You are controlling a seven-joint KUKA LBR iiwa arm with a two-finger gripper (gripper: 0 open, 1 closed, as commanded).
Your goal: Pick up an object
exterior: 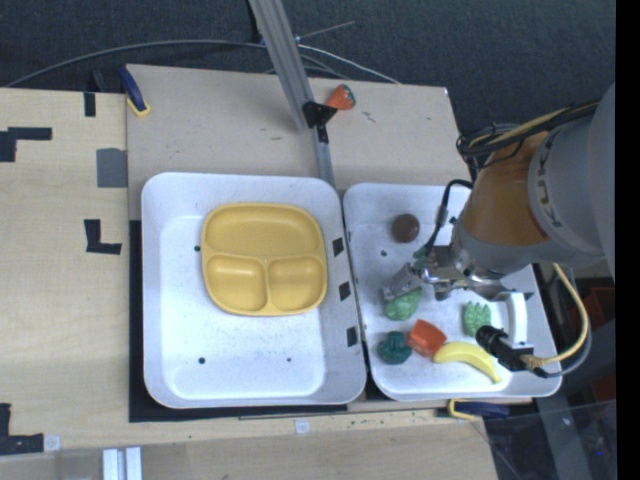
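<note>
Two white bins sit side by side on the worktop (pixel 250 118). The left bin (pixel 170 368) carries a yellow divided plate (pixel 265 258) toward its far half, tilted slightly. The right bin (pixel 375 208) holds the small objects: a brown ball (pixel 405 227) near the far edge, a light green piece (pixel 402 306) mid-bin, a dark green piece (pixel 394 347) and an orange-red block (pixel 427 336) just beside each other toward the near edge, a yellow banana (pixel 470 358) along the near edge, and a bright green leafy piece (pixel 476 317) close to the right wall. The arm (pixel 520 203) reaches over the right bin from the right side; the gripper (pixel 412 283) sits low at mid-bin, directly above and apparently touching the light green piece — whether it is open, closed, or gripping cannot be told from this view. An orange-tipped clamp (pixel 340 97) rests at the far worktop edge.
</note>
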